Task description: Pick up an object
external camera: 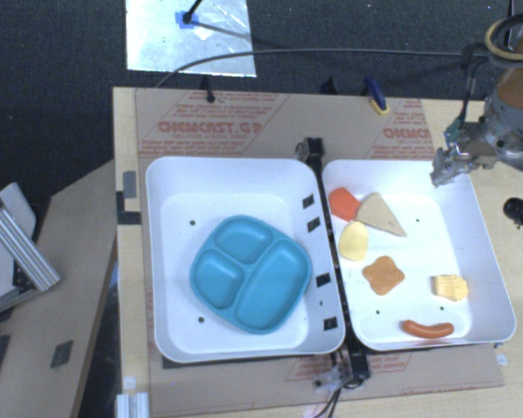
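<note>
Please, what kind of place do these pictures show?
Probably a robotics lab test bench: two white bins sit on a board under a fixed camera, one holding a blue divided plate, the other toy foods like a sausage, with the gripper above.

Fixed overhead camera, slanted down, both white bins (pixel 244 171) in frame

Two white bins (pixel 244 177) sit on a tan board printed with red lettering (pixel 209 127). A sky-blue divided plate (pixel 251 273) fills the left bin. On the frame's right lie an orange-red piece (pixel 343 204), a beige wedge (pixel 381 215), a pale yellow piece (pixel 354 241), an orange-brown piece (pixel 383 274), a yellow ridged piece (pixel 451 287) and a reddish-orange sausage (pixel 427 328).
</note>
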Controlling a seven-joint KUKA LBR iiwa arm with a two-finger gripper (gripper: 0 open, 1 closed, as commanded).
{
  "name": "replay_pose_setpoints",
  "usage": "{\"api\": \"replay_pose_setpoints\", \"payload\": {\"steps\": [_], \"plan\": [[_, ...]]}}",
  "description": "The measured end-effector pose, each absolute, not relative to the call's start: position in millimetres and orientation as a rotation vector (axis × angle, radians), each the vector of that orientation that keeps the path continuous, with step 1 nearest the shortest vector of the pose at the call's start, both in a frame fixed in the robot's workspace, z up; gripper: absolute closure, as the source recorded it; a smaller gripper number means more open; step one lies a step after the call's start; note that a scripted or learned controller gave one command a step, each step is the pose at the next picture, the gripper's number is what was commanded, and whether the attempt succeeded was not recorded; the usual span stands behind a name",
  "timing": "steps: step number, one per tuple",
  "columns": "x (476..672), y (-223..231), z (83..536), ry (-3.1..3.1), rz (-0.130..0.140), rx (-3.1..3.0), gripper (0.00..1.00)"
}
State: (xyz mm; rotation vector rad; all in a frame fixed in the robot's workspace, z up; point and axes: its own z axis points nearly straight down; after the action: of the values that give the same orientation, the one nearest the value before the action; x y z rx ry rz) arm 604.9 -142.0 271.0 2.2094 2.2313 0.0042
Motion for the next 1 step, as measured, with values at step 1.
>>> {"api": "replay_pose_setpoints", "payload": {"steps": [1], "plan": [[604.8, -86.1, 271.1, 2.232, 0.003, 2.21, 1.0]]}}
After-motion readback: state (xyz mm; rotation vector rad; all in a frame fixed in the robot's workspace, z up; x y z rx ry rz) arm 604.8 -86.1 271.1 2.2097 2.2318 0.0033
